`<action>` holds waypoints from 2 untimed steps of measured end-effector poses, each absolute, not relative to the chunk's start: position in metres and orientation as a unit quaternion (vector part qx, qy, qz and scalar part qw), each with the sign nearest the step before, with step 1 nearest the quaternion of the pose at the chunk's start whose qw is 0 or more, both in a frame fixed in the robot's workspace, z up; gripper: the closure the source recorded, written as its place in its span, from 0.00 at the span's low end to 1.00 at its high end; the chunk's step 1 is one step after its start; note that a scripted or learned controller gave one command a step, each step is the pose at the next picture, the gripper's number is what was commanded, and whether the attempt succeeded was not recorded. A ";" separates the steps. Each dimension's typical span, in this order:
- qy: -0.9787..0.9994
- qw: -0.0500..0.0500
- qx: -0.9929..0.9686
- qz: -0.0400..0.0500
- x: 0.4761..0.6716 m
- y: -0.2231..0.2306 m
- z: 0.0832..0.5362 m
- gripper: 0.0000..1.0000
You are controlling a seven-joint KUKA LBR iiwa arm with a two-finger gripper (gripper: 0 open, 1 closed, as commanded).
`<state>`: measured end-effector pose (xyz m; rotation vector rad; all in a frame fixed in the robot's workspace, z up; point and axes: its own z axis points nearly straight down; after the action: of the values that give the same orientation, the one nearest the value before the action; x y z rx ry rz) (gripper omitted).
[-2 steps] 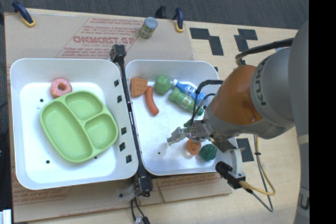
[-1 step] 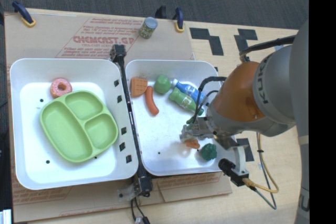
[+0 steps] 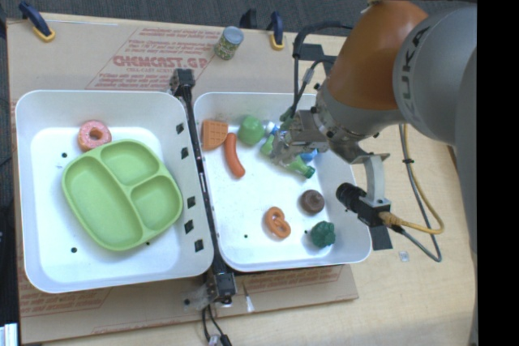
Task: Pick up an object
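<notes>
A cardboard-topped desk [image 3: 146,61] over grey carpet carries two white bins; the tool [image 3: 285,148] hangs low in the right bin [image 3: 243,251], its grip unreadable; green toys [image 3: 251,130] lie just beside it.

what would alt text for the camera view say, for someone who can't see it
A grey robot arm with an orange band reaches from the right into the right white bin, its pincer low among small toy foods. The left white bin holds a light green divided plastic plate and a pink toy doughnut.
</notes>
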<state>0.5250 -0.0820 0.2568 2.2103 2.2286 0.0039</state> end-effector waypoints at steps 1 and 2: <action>0.710 0.000 0.705 -0.001 0.495 -0.043 0.246 1.00; 0.710 0.000 0.705 -0.001 0.477 -0.020 0.234 1.00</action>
<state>0.4767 -0.0196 0.2337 2.2142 2.2298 -0.0028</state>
